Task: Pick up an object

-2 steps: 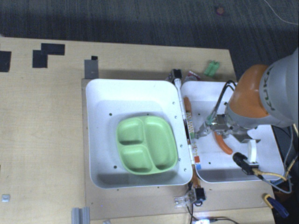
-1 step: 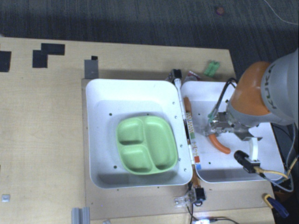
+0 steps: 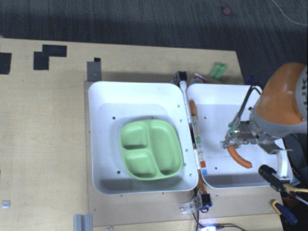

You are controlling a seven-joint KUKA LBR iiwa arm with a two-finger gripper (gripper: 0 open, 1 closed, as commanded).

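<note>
An orange sausage-shaped thing (image 3: pixel 241 159) lies in the right bin (image 3: pixel 216 114), toward its front right. My gripper (image 3: pixel 231 141) is low inside that bin, right over the orange thing's upper left end. From above, the wrist hides where the two meet, so any contact is hidden. A second slim orange piece (image 3: pixel 192 108) rests against the right bin's left wall.
The left bin (image 3: pixel 103 129) holds a pale green divided plate (image 3: pixel 151 148). A green item (image 3: pixel 218 70) lies on the bench behind the right bin. The bins' shared wall (image 3: pixel 191 134) stands just left of my gripper. Dark floor lies beyond the bench.
</note>
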